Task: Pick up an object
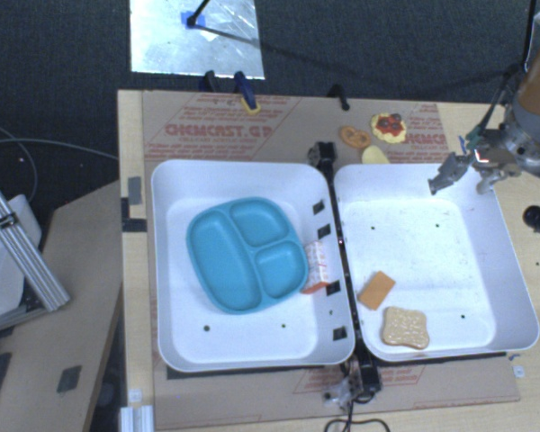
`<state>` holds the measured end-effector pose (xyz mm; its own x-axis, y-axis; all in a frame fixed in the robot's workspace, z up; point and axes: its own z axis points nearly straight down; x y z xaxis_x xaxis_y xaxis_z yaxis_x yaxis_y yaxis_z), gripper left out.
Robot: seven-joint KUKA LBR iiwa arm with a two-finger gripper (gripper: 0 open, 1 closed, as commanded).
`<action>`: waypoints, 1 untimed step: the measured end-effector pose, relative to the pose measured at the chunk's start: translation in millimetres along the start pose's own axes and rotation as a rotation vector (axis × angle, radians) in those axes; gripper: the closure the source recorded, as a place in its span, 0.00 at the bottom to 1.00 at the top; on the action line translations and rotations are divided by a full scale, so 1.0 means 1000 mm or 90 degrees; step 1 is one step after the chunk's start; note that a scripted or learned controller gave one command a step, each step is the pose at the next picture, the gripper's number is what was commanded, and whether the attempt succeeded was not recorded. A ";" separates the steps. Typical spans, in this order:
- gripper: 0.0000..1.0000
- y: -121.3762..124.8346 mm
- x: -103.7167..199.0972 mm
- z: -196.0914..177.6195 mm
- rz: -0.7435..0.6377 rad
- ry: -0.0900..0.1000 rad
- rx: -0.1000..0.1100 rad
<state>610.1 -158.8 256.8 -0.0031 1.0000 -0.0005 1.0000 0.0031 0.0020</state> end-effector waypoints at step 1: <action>0.00 -0.003 0.151 -0.080 -0.010 0.003 -0.006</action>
<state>606.0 -7.4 337.2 -0.0191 0.9998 0.0048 0.9998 0.0190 0.0117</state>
